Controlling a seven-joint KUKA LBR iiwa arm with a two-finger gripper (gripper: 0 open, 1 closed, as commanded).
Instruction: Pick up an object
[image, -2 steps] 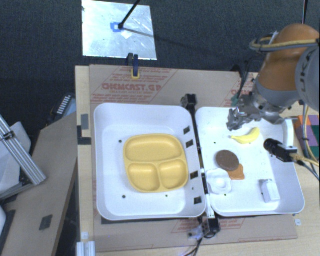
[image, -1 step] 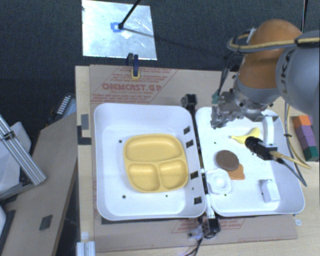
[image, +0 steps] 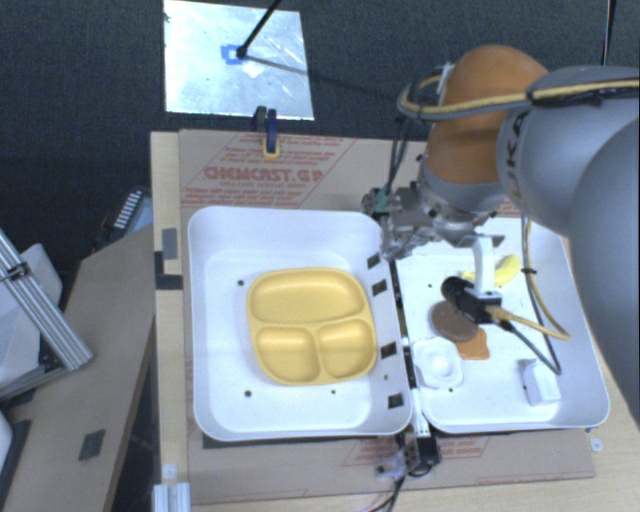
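Gripper (image: 393, 238) at inner edge of right bin (image: 565, 400), near yellow tray (image: 305, 325); grip state unclear.

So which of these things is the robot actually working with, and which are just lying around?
For the job: gripper; yellow divided plate in the left bin; brown disc, white cup, yellow piece in the right bin.
Just lying about: cardboard sheet; shiny sheet; metal rail.
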